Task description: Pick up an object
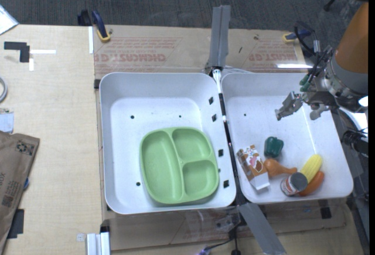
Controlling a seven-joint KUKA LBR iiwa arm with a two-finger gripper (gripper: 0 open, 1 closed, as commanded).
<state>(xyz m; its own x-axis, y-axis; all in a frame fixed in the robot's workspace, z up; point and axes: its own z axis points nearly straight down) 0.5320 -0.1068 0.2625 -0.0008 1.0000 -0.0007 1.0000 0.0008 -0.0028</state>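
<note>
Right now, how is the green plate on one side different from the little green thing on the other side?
The green plate is pale green, flat and split into three compartments; the small green object is dark green and lumpy. The plate is far larger. The plate lies alone in the left bin; the small object lies in the right bin near a carton and other small items. Both are green and rest on a bin floor.

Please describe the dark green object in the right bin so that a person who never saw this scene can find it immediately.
Look in the right bin, toward its front half where small items cluster. Above the orange toy lies the dark green object, the only dark green thing there.
</note>
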